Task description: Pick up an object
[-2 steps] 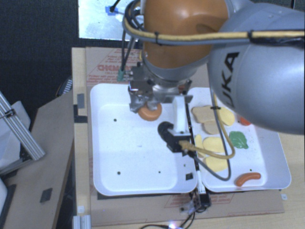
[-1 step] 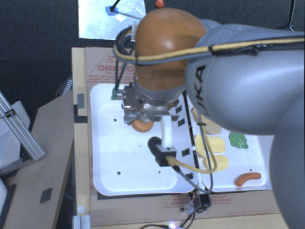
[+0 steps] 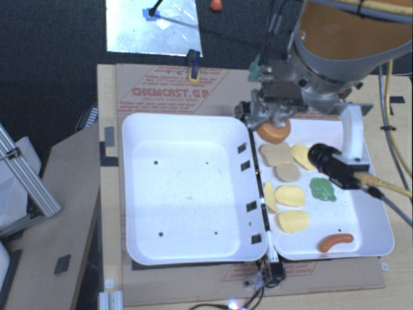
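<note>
White plastic sets your reference: take the right bin (image 3: 377, 234) as the landmark, since every pickable piece lies in it, while the left bin (image 3: 187, 186) beside it holds nothing to grasp. You have one arm (image 3: 348, 24), grey and orange, reaching down over the right bin's far left corner. Its gripper (image 3: 271, 116) hangs at that corner, and the orange round piece (image 3: 275, 132) sits directly under it, touching or very nearly so, a shade toward the bin's near side. That is the relation your move turns on: the piece lies below and just nearward of the tool, with no clear long axis, so approach angle matters little.

Whether the jaws stand apart or together, you cannot tell; the wrist hardware hides them, and the piece is probably not between them yet.

Further toward the bin's near edge you see two tan slices (image 3: 279, 160), a yellow wedge (image 3: 301, 156), two yellow slices (image 3: 290, 206), a green leaf-like piece (image 3: 322, 190), and lastly a small orange sausage (image 3: 335, 241) nearest the front rim.
</note>
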`<state>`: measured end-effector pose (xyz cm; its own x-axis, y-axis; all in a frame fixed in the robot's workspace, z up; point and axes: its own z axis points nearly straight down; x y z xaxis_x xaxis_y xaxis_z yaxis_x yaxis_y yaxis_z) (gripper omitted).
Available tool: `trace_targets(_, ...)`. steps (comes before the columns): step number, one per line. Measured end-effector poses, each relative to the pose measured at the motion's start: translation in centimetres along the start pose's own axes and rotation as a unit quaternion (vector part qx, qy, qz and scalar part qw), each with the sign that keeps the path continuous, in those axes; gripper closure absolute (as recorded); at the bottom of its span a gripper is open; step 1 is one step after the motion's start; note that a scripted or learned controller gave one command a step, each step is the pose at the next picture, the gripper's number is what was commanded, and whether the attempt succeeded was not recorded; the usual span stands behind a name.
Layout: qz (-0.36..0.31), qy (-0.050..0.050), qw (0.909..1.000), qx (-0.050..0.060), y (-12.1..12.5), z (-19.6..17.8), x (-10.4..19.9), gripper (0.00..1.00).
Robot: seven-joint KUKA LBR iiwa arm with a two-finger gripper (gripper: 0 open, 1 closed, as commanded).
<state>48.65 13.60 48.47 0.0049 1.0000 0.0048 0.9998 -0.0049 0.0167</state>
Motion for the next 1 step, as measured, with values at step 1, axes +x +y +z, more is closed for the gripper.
trace_targets(1, -0.003, -0.004, 0.9999, 0.013, -0.28, 11.63, 0.97, 1.0)
